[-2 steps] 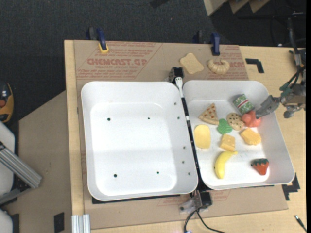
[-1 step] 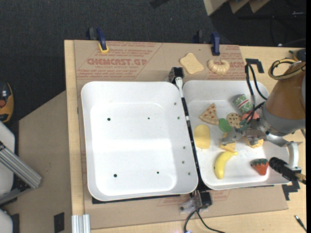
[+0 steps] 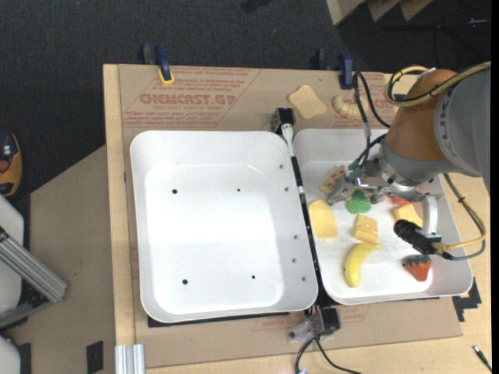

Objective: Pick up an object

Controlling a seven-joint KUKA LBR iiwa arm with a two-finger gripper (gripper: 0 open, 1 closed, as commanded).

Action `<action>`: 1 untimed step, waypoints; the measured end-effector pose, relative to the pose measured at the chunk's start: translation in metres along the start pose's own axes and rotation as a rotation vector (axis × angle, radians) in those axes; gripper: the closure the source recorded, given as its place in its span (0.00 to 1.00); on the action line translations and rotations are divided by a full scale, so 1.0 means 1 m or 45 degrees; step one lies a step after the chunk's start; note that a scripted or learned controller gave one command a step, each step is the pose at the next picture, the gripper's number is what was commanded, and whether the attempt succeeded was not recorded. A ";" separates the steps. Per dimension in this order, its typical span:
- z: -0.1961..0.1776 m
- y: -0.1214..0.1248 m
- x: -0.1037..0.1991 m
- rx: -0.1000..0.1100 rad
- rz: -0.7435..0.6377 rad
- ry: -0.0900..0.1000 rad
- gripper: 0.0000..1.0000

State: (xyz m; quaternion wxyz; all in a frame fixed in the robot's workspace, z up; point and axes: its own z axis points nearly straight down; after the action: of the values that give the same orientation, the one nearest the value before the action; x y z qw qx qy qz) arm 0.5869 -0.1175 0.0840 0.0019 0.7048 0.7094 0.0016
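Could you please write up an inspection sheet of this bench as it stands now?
Surface: brown board with red print, bearing two white bins side by side.
Job's things: right bin holds a banana, a yellow block, a cheese wedge, a green piece, a red piece and an orange piece.
Clutter: two tan pieces on the board behind the bins.
Grippers: gripper low over the right bin, by the green piece; fingers hidden.
Cables: black and yellow ones run along the arm; more at the front edge.
Surroundings: dark carpet; blue clamps on the far edge.
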 end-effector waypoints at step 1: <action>-0.108 0.010 0.038 -0.010 0.001 0.000 0.00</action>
State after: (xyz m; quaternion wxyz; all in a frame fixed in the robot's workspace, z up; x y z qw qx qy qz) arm 0.5958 -0.0797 0.1921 0.0046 0.7050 0.7092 0.0045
